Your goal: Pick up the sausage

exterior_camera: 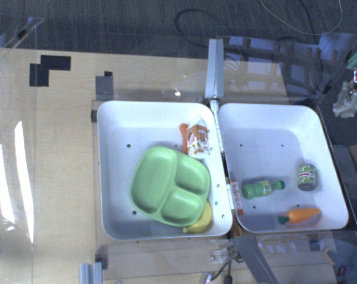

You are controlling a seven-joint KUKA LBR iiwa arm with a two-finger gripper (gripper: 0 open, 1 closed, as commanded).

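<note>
Just one cam here, fixed up above the bench [54,176] and looking down at a slant, not straight overhead, so the far edge of the bench sits toward the top of the pic w/ dark carpet floor [119,16] and loose cables beyond it. It's pulled back enough to fit both white bins whole: left bin [116,158] approx in the middle of the frame, right bin [267,129] toward the right side, their shared edge running a bit right of center. The bench's left part takes up a big chunk of the pic. No 2nd view, so nothing overlaps w/ anything.
</note>
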